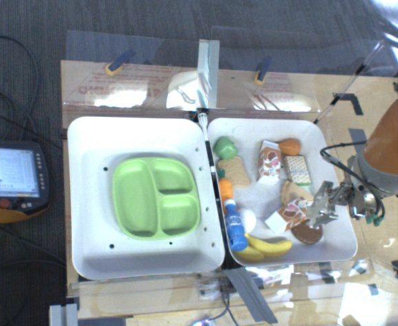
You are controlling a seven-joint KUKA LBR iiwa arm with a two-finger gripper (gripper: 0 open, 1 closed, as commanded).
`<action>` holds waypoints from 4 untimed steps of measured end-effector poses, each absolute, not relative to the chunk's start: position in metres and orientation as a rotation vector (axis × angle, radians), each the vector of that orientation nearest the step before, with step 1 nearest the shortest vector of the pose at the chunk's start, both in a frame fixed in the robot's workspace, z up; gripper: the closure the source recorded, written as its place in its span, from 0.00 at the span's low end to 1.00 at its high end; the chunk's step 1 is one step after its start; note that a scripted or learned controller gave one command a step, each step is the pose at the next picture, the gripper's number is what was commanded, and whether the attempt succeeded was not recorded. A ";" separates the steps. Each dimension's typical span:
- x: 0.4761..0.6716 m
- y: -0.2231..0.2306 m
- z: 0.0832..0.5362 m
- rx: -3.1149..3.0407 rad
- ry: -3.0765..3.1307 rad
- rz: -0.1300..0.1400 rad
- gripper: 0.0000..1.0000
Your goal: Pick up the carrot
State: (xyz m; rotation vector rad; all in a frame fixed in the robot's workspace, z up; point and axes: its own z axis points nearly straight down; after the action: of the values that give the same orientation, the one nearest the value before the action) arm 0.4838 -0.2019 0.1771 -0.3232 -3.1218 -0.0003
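The carrot (225, 189) looks like a short orange piece in the right bin (335, 246), close to the divider and just above a blue bottle (235, 227). My gripper (322, 204) hovers at the right side of that bin, over a brown round item (308, 235) and next to some red-and-white slices (294, 206). It is far to the right of the carrot. Its fingers stand open with nothing between them.
The right bin also holds a green ball (224, 147), a biscuit (235, 172), a small carton (269, 161), an orange rounded item (289, 146), a cracker pack (297, 170) and a banana (263, 247). A green divided plate (156, 197) lies in the left bin (90, 182).
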 end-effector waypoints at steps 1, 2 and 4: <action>0.485 -0.151 0.162 -0.357 -3.120 -0.002 1.00; 0.488 -0.081 0.240 -0.578 -3.095 -0.001 1.00; 0.485 -0.054 0.257 0.033 -3.141 -0.001 1.00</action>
State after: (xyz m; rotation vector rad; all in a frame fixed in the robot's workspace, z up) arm 0.4846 -0.0544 0.2571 0.0331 -3.1412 -0.0015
